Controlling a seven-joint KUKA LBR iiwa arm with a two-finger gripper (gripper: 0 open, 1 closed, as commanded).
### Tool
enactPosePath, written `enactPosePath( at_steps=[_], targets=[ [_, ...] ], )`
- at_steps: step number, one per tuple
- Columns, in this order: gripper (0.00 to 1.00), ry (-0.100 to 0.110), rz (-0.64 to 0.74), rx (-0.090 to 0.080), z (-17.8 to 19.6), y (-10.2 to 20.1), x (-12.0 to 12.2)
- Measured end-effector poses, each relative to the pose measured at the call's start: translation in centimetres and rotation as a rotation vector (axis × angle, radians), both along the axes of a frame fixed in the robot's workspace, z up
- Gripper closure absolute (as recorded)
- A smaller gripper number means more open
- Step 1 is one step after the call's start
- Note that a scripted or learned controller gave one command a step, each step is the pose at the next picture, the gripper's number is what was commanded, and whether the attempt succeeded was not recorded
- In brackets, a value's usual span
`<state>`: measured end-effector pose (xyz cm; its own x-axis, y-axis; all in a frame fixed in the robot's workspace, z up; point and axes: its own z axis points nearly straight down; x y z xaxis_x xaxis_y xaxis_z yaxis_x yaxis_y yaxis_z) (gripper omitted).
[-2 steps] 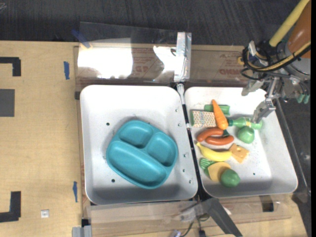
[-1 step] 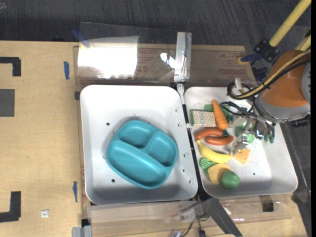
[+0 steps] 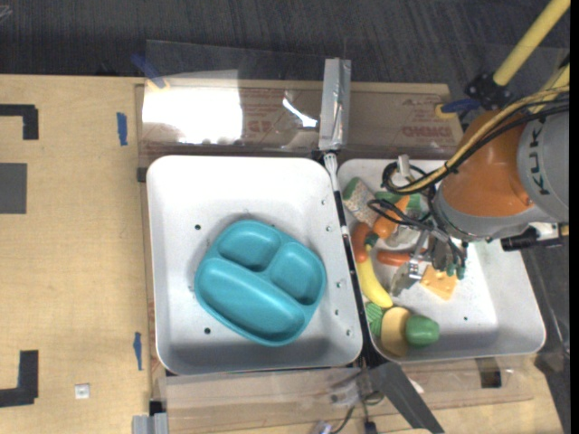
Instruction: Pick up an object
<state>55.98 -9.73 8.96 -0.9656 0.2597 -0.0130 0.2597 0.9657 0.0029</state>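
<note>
The arm comes in from the right and bends down over the right bin. Its orange band is above the wrist, and yellow and black cables run along it. The gripper hangs low in the left half of this bin, among the toys. From this angle the metal parts and cables hide the tips, so I cannot tell if the gripper is apart or together, and I cannot see any object clamped in it.

The objects to pick all lie in the right bin, mostly along its left wall. A banana lies close to this wall, curved, with its lower end pointing to the front of the bin. Just beside the gripper, on its right, there is an orange block. At the front of the bin a green toy touches a pale yellow toy. Behind the gripper, near the far left corner, more small toys in orange, green and white are piled together; they are too mixed to name one by one.

The left bin holds 1 thing: a teal tray with 3 compartments, which lies near the middle, a little turned.
</note>
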Motion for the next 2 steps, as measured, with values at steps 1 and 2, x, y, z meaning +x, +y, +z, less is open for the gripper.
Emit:
enactPosePath(
  at_steps=[1, 2],
  targets=[
    [0.0, 0.0, 0.1, -0.004, 0.0, 0.3, 2.2],
    [0.0, 0.002, 0.064, -0.005, 0.0, -5.9, -6.8]
  ],
)
